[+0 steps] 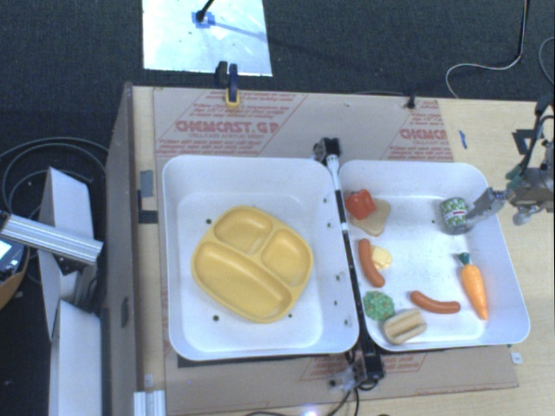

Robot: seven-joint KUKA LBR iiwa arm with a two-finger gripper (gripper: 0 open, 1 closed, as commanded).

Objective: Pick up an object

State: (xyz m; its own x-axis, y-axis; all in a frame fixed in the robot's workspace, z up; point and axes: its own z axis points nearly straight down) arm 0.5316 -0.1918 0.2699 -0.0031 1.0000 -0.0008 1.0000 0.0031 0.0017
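- Camera view, right bin [499, 232]: the gripper [479, 208] reaches in from the right, its tip against the can [453, 214] near the far rim.
- Carrot [473, 289], two sausages [371, 263], broccoli [378, 304], bun [404, 325] lie nearer.
- Left bin [186, 232]: yellow tray [251, 263].
- Step: centre over the can, descend squarely, close across its sides.
- Jaws: spread cannot be told; nothing visibly held.

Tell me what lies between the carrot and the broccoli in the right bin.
In the camera view, a sausage lies on the bin floor between the carrot and the broccoli.
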